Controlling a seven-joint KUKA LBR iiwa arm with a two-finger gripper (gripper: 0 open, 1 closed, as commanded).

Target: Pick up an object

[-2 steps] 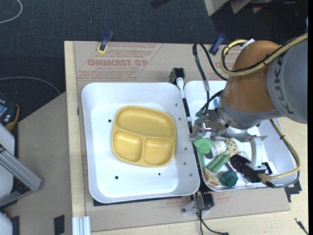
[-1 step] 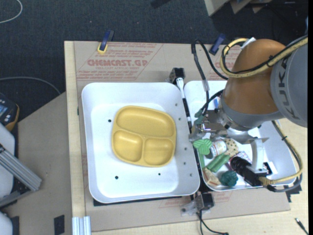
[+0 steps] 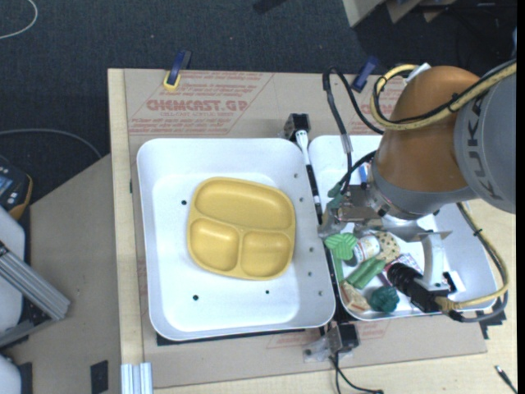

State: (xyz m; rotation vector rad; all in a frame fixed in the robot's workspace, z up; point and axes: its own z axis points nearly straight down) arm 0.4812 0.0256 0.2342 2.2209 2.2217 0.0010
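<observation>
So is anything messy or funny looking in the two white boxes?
Nothing looks spilled or broken. The yellow divided tray lies flat in the left bin, turned a little askew to its walls. The small toys are jumbled in a heap in the near corner of the right bin, under the arm.

Even, bright light (slightly soft focus)
</observation>
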